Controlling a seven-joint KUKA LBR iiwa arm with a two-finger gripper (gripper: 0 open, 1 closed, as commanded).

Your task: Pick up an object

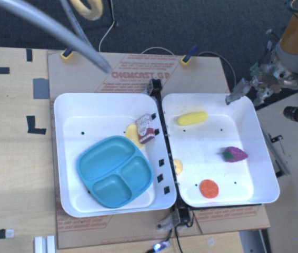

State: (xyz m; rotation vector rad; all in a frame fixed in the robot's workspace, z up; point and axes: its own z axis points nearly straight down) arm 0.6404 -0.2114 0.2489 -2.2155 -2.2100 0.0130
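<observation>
The arm (291, 41) is cut off by the frame's right side, showing just its orange band and grey wrist, and the pincer (237, 94) at its end is a small, blurred shape — whether it is apart or together I cannot tell. It hangs over the top right corner of the right bin (259, 141), at the rim, with nothing seen in it.

A small yellow piece (177, 166) sits half hidden at the seam between the bins, and what it is cannot be made out. Another yellow item (131, 133) is partly covered by the small red and white carton (146, 128) leaning beside it.

There are two white bins, side by side on the desk (12, 141). The right bin holds three things, well apart: one yellow corn cob (192, 118) near the far wall, one purple fruit (234, 154) towards the right, and one orange round piece (209, 188) near the front. The left bin (65, 141) holds one blue divided tray (115, 171) with three compartments, plus the carton and yellow item just beyond it.
</observation>
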